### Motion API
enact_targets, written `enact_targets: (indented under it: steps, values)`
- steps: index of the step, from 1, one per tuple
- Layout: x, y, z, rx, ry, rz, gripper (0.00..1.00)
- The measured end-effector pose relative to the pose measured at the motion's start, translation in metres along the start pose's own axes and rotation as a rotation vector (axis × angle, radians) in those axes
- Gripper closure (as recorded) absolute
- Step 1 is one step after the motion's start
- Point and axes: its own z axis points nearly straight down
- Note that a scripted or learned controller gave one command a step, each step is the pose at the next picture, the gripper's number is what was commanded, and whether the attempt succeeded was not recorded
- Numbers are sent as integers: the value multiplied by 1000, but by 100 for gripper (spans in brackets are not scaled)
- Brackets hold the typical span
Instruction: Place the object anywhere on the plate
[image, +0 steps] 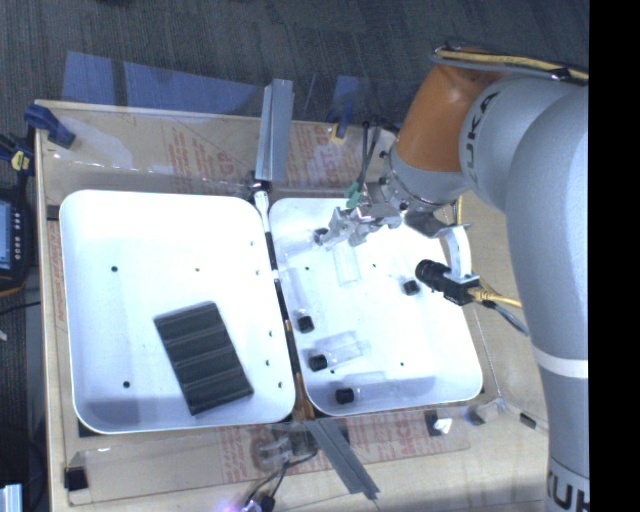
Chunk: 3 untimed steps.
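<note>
The hand (350, 222) hangs over the top of the right bin (455, 370), above clear objects (345, 262). I cannot tell its state. The dark ridged plate (203, 356) lies in the left bin (100, 230). The grasp step seems in hand; next it needs a firm grip and a carry left.

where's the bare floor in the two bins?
Left bin: bare above and left of the dark ribbed plate, which sits low centre. Right bin: crowded along its left side with small black and clear pieces; the end effector hangs over its top. Some room centre-right.
</note>
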Motion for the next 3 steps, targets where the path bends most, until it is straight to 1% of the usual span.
enact_targets:
  steps: [1, 2, 3]
  values:
    - [75, 46, 22, 1, -1, 78, 100]
    - [154, 62, 11, 0, -2, 379, 100]
    - [220, 65, 88, 4, -1, 178, 100]
